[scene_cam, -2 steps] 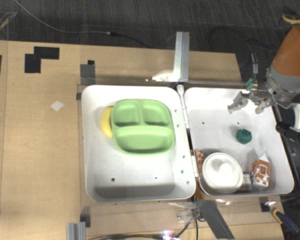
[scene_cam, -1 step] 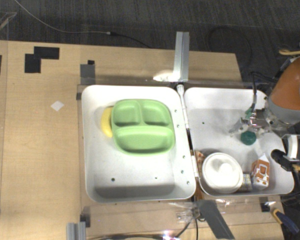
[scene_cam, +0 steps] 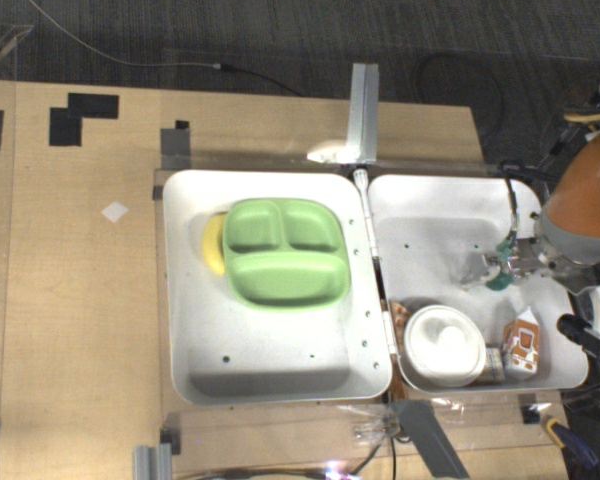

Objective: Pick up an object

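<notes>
Left bin (scene_cam: 190, 298): green divided tray (scene_cam: 284, 250) over a yellow item (scene_cam: 212, 244). Right bin (scene_cam: 430, 208): white bowl (scene_cam: 443, 344), small carton (scene_cam: 521, 342). Fingers (scene_cam: 496, 265) above right bin; opening could not be told.

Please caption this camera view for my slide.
Claw over the right bin; green tray in the left bin.

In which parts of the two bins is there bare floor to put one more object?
Left bin: bare floor in front of the green tray. Right bin: bare at the back, left of the claw. Its front is crowded by the white bowl and carton.
</notes>
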Motion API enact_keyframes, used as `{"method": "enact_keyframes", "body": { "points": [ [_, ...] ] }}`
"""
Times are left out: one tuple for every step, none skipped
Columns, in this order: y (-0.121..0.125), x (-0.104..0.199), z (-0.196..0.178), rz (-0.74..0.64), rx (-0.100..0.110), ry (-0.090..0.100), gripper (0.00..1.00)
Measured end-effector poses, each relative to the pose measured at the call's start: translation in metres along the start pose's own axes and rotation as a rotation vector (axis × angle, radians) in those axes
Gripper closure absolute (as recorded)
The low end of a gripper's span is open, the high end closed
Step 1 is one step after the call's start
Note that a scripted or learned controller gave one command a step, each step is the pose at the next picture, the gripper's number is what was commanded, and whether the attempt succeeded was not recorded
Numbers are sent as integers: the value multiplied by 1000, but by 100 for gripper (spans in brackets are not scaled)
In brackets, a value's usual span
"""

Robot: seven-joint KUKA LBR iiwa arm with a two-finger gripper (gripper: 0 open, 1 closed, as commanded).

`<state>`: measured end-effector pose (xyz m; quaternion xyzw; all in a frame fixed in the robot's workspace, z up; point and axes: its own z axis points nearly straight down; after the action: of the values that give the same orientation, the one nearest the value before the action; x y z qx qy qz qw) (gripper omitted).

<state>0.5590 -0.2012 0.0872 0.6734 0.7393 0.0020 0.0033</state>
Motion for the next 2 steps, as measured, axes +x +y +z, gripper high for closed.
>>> {"method": "enact_keyframes", "body": {
  "points": [
    [3,-1,-14,-1,-9,-4,100],
    [-42,-1,-3,108,-5,-2,100]
  ]
}}
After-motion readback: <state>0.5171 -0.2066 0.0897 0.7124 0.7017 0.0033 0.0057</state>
